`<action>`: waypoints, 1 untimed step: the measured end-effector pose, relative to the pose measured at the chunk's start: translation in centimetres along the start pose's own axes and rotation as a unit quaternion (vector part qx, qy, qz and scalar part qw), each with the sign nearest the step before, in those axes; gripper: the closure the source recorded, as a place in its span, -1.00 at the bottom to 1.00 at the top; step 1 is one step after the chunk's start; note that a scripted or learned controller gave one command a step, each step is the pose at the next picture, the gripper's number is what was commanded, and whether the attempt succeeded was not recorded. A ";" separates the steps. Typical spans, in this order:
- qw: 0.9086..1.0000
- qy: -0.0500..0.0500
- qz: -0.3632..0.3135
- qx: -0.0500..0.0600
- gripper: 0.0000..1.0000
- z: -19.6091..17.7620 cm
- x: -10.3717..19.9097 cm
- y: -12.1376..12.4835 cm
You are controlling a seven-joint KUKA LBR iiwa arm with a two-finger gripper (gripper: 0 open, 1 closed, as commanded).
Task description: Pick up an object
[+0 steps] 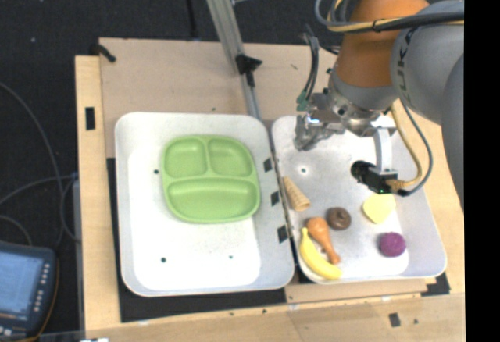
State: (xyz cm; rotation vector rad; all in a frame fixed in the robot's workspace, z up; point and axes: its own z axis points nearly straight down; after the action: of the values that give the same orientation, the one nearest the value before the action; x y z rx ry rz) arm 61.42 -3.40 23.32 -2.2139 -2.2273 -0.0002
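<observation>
My gripper (306,133) hangs over the far left part of the right bin (414,200), with nothing visible between its fingers. Below it in that bin lie a tan cone (294,193), a brown doughnut (338,217), an orange carrot-like piece (323,238), a yellow banana (316,261), a pale yellow wedge (377,208) and a purple ball (391,244). The cone is the closest of these, a short way nearer the front than the gripper.
The left bin (141,247) holds a green divided plate (211,179). A slanted metal pole (223,16) runs from the top down to the gap between the bins. The arm's grey and orange body (383,28) fills the upper right.
</observation>
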 end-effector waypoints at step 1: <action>1.000 0.001 -0.001 -0.001 1.00 -1.2 4.6 -1.7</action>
State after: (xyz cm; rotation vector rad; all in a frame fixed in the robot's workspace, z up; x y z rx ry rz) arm 59.67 1.21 24.47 -2.2127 -2.2288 -0.0037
